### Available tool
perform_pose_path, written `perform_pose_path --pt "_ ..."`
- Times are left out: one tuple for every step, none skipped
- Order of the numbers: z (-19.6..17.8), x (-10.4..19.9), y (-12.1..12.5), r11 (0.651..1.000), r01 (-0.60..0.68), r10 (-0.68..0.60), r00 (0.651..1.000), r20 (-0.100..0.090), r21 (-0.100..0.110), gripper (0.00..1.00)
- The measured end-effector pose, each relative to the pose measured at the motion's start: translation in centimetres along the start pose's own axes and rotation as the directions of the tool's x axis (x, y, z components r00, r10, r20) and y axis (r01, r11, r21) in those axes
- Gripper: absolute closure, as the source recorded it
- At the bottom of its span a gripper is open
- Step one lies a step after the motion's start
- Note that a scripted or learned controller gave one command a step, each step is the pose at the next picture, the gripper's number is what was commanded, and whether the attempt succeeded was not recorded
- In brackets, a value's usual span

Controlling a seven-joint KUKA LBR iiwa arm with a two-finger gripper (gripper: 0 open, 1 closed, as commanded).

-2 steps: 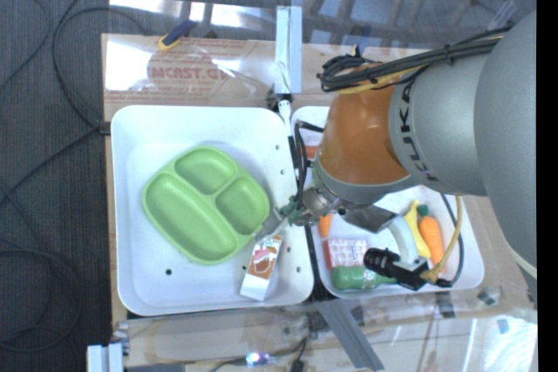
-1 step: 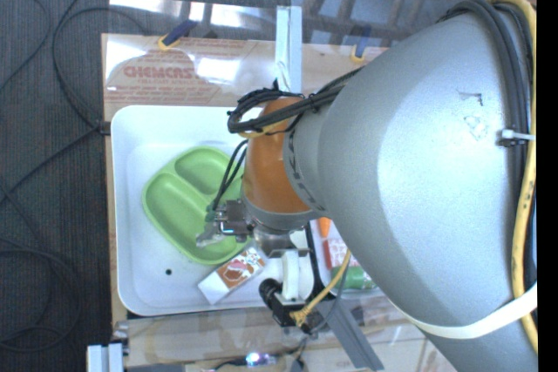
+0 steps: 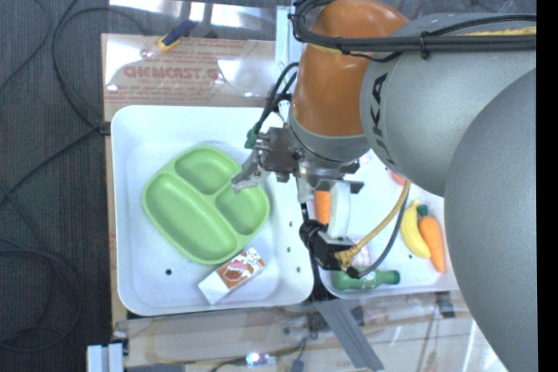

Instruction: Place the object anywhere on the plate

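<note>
We cannot identify the task object with certainty. The green divided plate [image 3: 205,202] lies in the left bin [image 3: 131,187]. The gripper [image 3: 247,176] hovers above the plate's right rim; jaw state is indeterminate. A small carton [image 3: 232,274] lies beside the plate. A banana [image 3: 415,231] and carrot [image 3: 432,241] occupy the right bin [image 3: 384,287].

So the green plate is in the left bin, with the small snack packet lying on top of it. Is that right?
Not quite. The camera view shows the green plate in the left bin, but the snack packet lies on the bin floor beside the plate's near edge, not on top of it.
</note>
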State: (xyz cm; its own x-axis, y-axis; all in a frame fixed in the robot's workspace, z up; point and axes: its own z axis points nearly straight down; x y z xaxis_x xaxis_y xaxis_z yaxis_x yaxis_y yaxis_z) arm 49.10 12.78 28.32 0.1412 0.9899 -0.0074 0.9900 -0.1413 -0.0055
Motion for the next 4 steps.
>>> perform_pose_path --pt "-0.7 -0.1 -0.1 1.0 -0.001 0.001 1.0 0.007 0.006 1.0" --pt "8.6 3.4 -1.4 1.0 -0.021 0.021 1.0 -0.001 0.005 1.0" --pt "5.1 2.6 -1.2 0.997 0.078 -0.078 0.997 -0.002 0.001 1.0" --pt "8.6 10.3 -2.4 0.919 0.395 -0.395 0.919 -0.002 0.004 1.0"
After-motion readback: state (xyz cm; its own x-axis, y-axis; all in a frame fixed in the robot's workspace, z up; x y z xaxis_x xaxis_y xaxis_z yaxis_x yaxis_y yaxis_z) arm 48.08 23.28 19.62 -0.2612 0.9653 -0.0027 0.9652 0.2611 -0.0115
